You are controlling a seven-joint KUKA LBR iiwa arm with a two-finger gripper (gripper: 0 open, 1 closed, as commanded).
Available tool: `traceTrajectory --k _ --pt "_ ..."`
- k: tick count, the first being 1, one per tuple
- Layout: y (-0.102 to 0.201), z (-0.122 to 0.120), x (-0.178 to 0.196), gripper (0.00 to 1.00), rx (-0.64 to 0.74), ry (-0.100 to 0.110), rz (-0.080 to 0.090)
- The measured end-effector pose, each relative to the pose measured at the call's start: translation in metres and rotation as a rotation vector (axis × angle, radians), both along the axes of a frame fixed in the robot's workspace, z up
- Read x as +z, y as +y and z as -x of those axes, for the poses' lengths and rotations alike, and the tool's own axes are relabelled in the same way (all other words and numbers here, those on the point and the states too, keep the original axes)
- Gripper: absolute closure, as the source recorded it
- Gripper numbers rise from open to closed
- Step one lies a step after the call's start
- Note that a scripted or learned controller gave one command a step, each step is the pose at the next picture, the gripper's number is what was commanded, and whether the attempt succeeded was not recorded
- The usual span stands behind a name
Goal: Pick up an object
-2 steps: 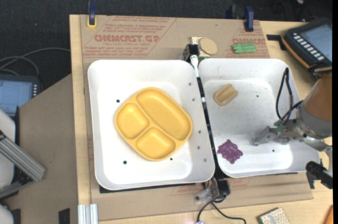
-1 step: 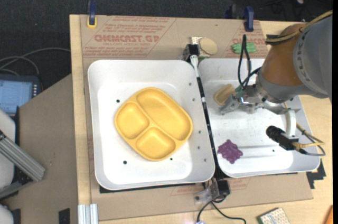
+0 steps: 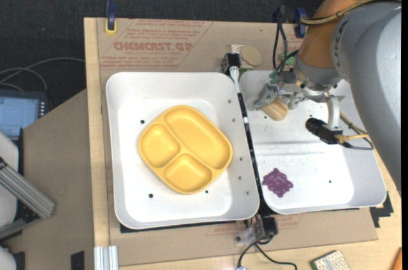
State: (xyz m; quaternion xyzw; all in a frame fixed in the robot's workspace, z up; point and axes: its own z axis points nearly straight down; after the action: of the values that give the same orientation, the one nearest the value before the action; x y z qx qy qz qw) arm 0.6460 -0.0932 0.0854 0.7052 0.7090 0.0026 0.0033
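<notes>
My gripper (image 3: pixel 278 100) is low over the back left part of the right bin (image 3: pixel 363 192), near the wall between the bins. A small tan block (image 3: pixel 275 111) lies right at its tip, touching or almost touching it; the view does not show whether it is gripped. A purple bunch, like grapes (image 3: pixel 277 181), lies on the floor of the same bin toward the front left, well apart from the gripper. A yellow divided plate (image 3: pixel 185 148) with three compartments rests in the middle of the left bin (image 3: pixel 121 103).
The grey arm with its orange band (image 3: pixel 325 33) comes in from the right over the right bin's back corner. The divider between the bins (image 3: pixel 245 128) runs just left of the gripper. Brown cardboard (image 3: pixel 159 42) lies under both bins.
</notes>
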Motion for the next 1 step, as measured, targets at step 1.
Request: traceTrajectory --k 1 --pt "-0.0022 0.0033 0.0099 1.0 -0.004 0.005 0.001"
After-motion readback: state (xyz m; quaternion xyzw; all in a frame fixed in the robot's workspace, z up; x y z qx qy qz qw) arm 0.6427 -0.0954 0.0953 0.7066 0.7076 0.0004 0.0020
